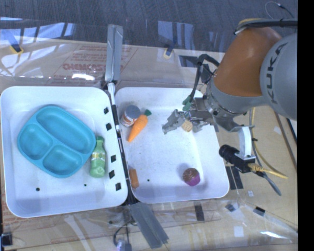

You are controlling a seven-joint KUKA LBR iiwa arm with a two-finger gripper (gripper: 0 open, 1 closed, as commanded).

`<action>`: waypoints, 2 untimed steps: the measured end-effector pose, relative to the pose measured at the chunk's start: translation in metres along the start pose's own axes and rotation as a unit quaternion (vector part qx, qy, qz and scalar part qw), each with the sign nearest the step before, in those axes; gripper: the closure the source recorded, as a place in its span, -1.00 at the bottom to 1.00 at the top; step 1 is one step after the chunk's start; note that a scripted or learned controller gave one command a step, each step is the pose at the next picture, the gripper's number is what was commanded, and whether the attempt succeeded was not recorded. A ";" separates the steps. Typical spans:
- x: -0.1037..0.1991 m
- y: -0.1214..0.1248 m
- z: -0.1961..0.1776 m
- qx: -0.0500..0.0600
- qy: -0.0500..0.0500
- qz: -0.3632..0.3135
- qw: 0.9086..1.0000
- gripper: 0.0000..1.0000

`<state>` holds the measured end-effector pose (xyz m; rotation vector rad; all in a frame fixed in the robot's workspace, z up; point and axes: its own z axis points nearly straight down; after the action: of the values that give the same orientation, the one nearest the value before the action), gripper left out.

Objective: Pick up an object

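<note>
Over the right-hand shallow white bin point(146, 192), the grey two-finger hand point(174, 122) hangs with a small tan block point(187, 125) at its wrist end, grip impossible to tell, while the orange plastic carrot point(137, 127) lies at its nine o'clock, apart.

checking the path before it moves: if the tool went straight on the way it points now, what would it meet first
The tool points toward the view's left over the right bin. The carrot looks first in that line, though the tool's height above the bin floor is unclear.
</note>
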<state>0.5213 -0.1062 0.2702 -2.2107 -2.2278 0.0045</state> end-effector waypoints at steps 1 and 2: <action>0.006 0.087 0.132 0.001 0.000 -0.037 0.999 -1.00; 0.010 0.064 0.176 -0.002 0.001 -0.063 0.998 -1.00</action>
<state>0.5844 -0.0953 0.0943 -2.0687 -2.3636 -0.0027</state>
